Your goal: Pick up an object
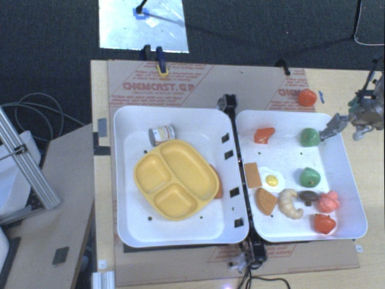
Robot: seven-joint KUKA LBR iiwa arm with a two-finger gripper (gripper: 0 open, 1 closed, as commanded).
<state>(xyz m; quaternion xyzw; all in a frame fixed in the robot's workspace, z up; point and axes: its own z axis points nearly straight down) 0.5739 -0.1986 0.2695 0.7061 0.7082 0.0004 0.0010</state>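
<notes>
My gripper [346, 130] hangs at the right edge of the right bin [351, 179], above its far right corner. Its two fingers are spread apart with nothing between them, so it is open. One fingertip [332, 127] lies just right of a green toy vegetable [310, 137]. Further toy foods lie in the same bin: an orange-red piece [263, 135], a green pepper [310, 177], a fried egg [272, 180], a tan cracker [252, 174], a croissant [290, 203], a pink piece [328, 201] and a red fruit [324, 223].
The left bin [129, 221] holds a yellow divided plate [175, 179] and a small can [161, 135] lying on its side. A red toy tomato [307, 97] sits on the bench behind the right bin. A black divider [236, 161] separates the bins.
</notes>
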